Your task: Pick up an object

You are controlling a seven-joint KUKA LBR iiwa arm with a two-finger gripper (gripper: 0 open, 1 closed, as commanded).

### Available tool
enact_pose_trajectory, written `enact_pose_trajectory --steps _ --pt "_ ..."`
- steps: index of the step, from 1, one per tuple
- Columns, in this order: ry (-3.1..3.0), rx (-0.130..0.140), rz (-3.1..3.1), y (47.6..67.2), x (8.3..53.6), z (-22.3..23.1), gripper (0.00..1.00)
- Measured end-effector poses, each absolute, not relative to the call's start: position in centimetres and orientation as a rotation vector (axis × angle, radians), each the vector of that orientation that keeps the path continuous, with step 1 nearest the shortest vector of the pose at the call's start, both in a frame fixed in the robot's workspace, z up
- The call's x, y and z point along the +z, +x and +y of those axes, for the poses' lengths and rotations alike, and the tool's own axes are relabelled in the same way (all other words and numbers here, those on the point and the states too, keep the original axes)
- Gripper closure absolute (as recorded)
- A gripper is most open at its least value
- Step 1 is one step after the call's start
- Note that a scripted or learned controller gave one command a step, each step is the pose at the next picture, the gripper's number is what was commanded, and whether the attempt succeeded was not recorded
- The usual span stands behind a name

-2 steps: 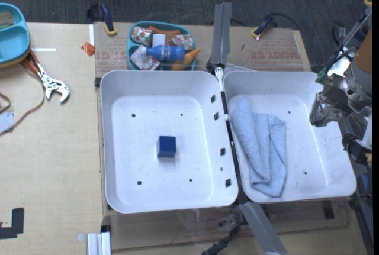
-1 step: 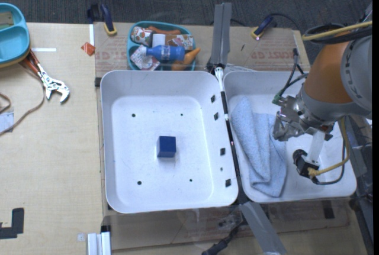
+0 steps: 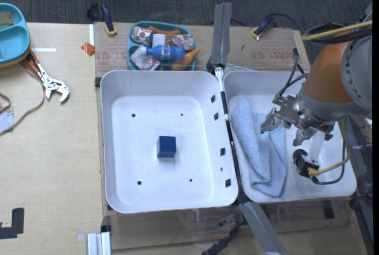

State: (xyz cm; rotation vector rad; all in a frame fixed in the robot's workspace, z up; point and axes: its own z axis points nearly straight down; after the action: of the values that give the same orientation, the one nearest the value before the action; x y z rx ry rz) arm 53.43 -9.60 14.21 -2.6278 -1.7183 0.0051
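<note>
Bright, even light from above washes the left bin (image 3: 127, 159) nearly flat white. Shadows are soft and short, as under the block (image 3: 167, 146). Focus is sharp throughout, slightly grainy.

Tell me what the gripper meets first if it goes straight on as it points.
Probably the grey-blue cloth lying in the right bin; the gripper points at it, though depth is unclear.

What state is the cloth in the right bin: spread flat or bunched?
Bunched. The pale blue cloth lies in long folds along the left wall of the right bin, not spread flat.
</note>
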Motion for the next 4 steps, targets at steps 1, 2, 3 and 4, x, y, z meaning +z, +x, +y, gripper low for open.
enact_pose_trajectory --steps 1,2,3,4 --pt "-2.744 0.003 -1.53 56.2 19.2 -14.9 0.0" --pt "-2.737 0.005 -1.54 54.1 21.2 -16.7 0.0" --pt "-2.653 0.005 -1.679 50.6 18.6 -17.2 0.0" --pt "-2.856 0.004 -1.31 50.4 26.4 -19.2 0.0"
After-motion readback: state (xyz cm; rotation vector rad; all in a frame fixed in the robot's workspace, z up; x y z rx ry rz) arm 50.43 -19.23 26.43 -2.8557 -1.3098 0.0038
